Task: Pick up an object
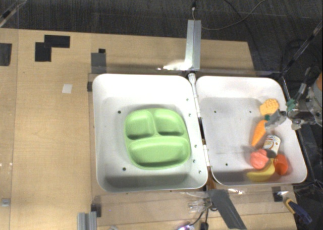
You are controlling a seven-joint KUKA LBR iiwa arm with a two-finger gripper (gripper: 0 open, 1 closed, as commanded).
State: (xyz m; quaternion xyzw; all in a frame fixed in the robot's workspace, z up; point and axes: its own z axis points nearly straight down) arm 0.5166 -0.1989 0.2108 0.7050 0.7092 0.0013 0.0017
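Toy foods are lying clustered in the right bin (227, 98): carrot (258, 132), corn (269, 106), banana (261, 174). Pincer (280, 116) is hovering beside the corn; I cannot tell its grip state.

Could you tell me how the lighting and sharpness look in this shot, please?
Camera view: even overhead light, with a bright glare patch on the bench behind the left bin; soft shadow inside that bin's front wall below the green tray; the gripper at the right edge is blurred, and the toy carrot is soft.
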